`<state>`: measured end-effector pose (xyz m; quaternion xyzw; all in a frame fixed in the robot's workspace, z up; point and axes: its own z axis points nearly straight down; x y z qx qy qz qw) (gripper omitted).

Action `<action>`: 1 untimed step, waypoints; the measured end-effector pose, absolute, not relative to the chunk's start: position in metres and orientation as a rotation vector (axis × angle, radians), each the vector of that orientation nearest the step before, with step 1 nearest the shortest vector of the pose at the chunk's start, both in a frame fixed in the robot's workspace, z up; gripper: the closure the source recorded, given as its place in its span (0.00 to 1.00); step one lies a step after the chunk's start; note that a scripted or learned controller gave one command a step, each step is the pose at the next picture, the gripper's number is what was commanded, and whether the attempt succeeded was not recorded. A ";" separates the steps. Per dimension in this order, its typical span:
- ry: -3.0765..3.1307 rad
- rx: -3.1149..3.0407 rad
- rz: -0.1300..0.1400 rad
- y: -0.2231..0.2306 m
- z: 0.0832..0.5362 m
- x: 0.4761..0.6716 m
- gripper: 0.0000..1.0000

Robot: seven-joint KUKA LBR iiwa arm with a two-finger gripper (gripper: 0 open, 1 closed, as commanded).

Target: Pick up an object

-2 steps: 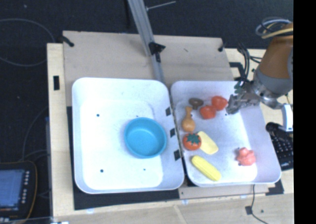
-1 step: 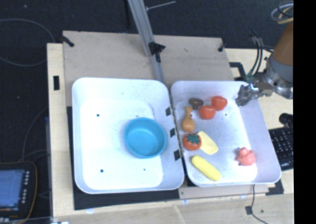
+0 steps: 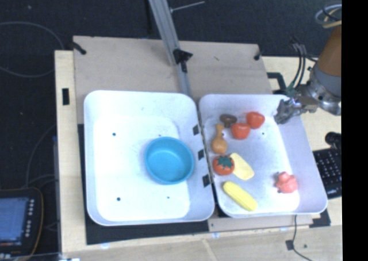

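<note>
the right bin (image 3: 299, 156) holds the candidate objects: a red tomato-like piece (image 3: 255, 119) near its far side, a second red piece (image 3: 240, 131) touching it on the left, a brown mushroom-shaped piece (image 3: 228, 119) just beside that, and an orange-tan gourd-shaped piece (image 3: 219, 141) below the mushroom along the left wall. further toward the near side lie a red tomato with a green cap (image 3: 223, 165), a pale yellow piece (image 3: 243, 168) touching it on the right, a bright yellow banana-like piece (image 3: 240, 195) near the front rim, and a pink piece (image 3: 286, 182) apart near the right wall. the pincer (image 3: 283, 113) sits over the far right rim of this bin, above and to the right of the first red piece, with nothing visible between its fingers; how far they are spread cannot be told. the arm (image 3: 328, 76) enters from the right. the left bin (image 3: 115, 156) contains a blue bowl (image 3: 168, 160), upright, near its right side. both bins rest side by side on the table (image 3: 132, 64). a grey rail (image 3: 164, 18) runs diagonally across the far part of the table.
</note>
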<state>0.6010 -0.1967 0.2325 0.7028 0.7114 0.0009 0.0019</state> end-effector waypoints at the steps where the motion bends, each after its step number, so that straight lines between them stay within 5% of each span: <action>1: 2.232 2.213 0.003 -0.151 0.242 0.593 1.00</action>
